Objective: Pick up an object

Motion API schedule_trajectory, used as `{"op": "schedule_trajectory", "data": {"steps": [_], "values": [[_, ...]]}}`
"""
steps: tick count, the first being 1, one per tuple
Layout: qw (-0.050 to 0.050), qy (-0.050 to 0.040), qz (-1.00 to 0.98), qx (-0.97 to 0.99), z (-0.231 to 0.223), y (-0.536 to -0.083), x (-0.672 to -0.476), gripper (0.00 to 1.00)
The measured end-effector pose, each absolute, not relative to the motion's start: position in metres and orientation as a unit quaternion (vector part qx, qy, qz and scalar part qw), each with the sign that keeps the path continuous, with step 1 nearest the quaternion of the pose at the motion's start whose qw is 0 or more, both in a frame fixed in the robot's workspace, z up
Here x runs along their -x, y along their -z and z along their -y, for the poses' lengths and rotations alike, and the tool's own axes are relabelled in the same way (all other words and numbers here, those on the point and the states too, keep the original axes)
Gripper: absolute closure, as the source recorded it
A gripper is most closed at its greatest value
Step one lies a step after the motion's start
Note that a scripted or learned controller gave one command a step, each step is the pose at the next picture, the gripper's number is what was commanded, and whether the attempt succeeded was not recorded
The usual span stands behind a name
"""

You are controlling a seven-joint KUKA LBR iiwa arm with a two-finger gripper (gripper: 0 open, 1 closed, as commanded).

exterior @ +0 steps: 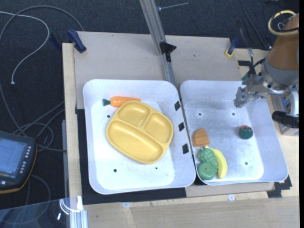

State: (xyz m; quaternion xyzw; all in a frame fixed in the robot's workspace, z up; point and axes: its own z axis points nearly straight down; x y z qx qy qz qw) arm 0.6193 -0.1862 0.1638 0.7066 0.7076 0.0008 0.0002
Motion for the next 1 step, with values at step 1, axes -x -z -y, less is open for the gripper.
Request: {"op": "schedule_trajectory", "data": {"steps": [1], "values": [[0.004, -0.0025, -0.708, -0.706, 0.1797, -0.2272, -0.6229, 1.0]]}}
